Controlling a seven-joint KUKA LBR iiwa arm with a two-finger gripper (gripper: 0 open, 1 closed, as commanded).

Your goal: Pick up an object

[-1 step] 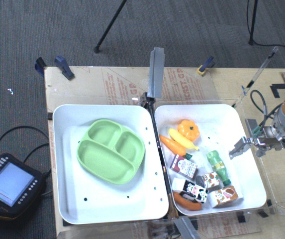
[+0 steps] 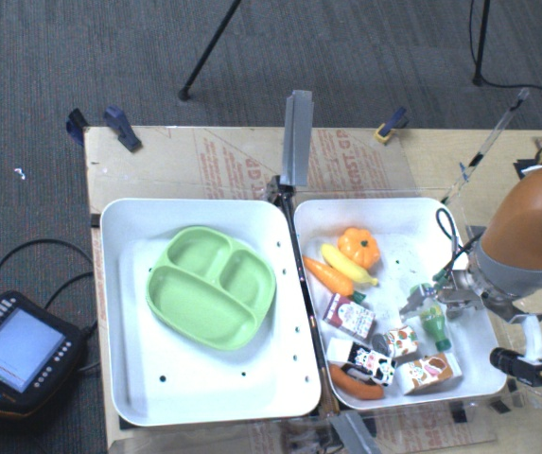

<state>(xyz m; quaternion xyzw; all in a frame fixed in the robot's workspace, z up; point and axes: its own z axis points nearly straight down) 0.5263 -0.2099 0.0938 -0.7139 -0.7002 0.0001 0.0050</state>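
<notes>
Overhead, slanted look at both bins:
Bench: brown cardboard-covered top [image 2: 195, 164] w/ red print, carrying two shallow white bins side by side.
Left bin [image 2: 119, 253]: white plastic, holds a light-green round divided plate [image 2: 212, 287] w/ three compartments, lying flat near bin centre.
Right bin [image 2: 412, 211]: white plastic, holds the clutter of toy food.
Pumpkin: small orange toy pumpkin [image 2: 359, 247] in upper-middle of right bin.
Banana: yellow toy banana [image 2: 348, 264] just below-left of pumpkin, touching it.
Carrot: orange toy carrot [image 2: 328, 277] lying diagonal beside the banana, near bin's left wall.
Dark-red carton: small maroon-and-white box [image 2: 347, 317] below the carrot.
Cow carton: black-and-white spotted small box [image 2: 366, 361] near bin's front edge.
Orange piece: orange rounded toy [image 2: 356, 384] at the front-left corner, partly under the cow carton.
Brown carton: small brown-and-white box [image 2: 400, 340] between cow carton and green bottle.
Orange carton: orange-and-white box [image 2: 428, 373] at the front, right of cow carton.
Green bottle: small green toy bottle [image 2: 434, 327] right of centre, directly at the gripper tips.
Arm: grey w/ orange band [image 2: 521, 220], reaching in from the right over the right bin.
Gripper [image 2: 428, 303]: low in the right bin, just above the green bottle; can't tell fingers' state, too small/cluttered to read.
Clamps: blue clamps [image 2: 119, 128] at bench back-left, blue-yellow one [image 2: 390, 127] at back-right.
Floor: dark-grey carpet w/ black handheld pendant [image 2: 17, 350] at lower left.
</notes>
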